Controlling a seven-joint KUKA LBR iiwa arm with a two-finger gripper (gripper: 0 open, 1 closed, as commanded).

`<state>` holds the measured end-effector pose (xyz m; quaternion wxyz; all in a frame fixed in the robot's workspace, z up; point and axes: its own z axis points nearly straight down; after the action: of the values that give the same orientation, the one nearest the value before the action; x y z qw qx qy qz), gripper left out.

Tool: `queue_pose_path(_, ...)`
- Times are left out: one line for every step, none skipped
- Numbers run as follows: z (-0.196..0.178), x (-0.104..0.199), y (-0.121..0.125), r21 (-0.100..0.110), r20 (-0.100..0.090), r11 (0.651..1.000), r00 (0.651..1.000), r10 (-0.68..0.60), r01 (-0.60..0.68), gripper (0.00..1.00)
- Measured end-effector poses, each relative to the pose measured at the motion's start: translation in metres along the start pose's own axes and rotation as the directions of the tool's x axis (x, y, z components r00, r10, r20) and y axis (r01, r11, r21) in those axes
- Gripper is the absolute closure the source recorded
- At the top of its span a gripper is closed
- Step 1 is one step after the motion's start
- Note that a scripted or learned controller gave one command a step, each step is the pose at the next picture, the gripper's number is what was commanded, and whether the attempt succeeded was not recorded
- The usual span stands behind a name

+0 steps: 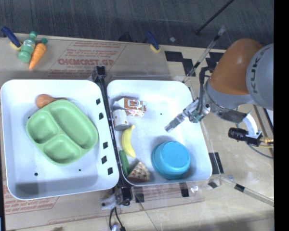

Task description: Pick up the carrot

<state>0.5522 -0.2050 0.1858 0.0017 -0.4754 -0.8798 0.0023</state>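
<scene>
An orange carrot (37,55) with a green top lies on the cardboard beyond the left bin, at the far left and outside both bins. Another orange, rounded object (45,100) pokes out from under the far edge of the green divided plate (62,131) in the left bin; most of it is hidden, so I cannot tell what it is. My gripper (175,123) hangs over the right bin (154,88), toward its right side, above bare white floor just beyond the blue bowl (171,160). Nothing is seen in it.
The right bin's left side holds a small printed box (133,106), a grey can (119,119), a banana (128,141), a pizza slice (139,172) and a green stick (123,161). A green toy bottle (26,48) lies beside the outer carrot. A black divider (106,124) separates the bins.
</scene>
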Motion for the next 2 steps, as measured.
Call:
queue_pose_path(0.049, -0.022, 0.024, -0.003, 0.001, 0.972, 0.972, 0.233, -0.233, 0.0)
queue_pose_path(-0.012, -0.011, 0.008, -0.006, 0.005, 1.0, 1.0, 0.015, -0.015, 0.0)
